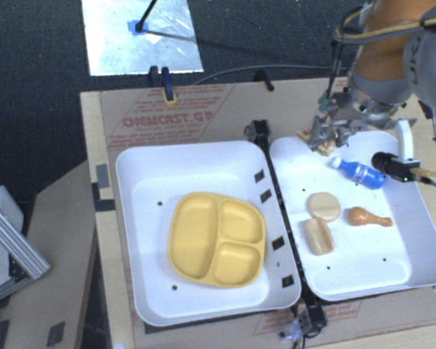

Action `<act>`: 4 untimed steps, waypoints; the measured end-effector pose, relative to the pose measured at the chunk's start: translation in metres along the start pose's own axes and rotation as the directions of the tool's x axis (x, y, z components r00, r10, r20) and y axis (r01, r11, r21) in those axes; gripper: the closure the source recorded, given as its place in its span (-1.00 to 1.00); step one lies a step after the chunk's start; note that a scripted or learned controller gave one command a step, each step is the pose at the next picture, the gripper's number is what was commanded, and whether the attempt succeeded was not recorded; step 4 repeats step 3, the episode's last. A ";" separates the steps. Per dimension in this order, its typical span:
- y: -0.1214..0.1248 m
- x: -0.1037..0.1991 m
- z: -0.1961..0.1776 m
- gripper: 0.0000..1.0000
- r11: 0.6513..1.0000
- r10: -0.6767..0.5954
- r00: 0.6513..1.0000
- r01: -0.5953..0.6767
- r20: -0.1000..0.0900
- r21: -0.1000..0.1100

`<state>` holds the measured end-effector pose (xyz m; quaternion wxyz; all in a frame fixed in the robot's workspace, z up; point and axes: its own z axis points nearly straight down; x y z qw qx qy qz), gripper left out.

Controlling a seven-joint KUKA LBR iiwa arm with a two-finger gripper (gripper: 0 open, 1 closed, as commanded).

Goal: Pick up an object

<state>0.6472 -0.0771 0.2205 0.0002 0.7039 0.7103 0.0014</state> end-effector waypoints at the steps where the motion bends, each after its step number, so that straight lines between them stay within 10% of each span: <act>1: -0.012 0.042 -0.005 1.00 1.000 0.000 1.000 0.000 0.000 0.002; 3: -0.044 0.147 -0.006 1.00 1.000 -0.001 1.000 0.001 -0.001 0.004; 4: -0.044 0.147 -0.006 1.00 1.000 -0.001 1.000 0.001 -0.001 0.004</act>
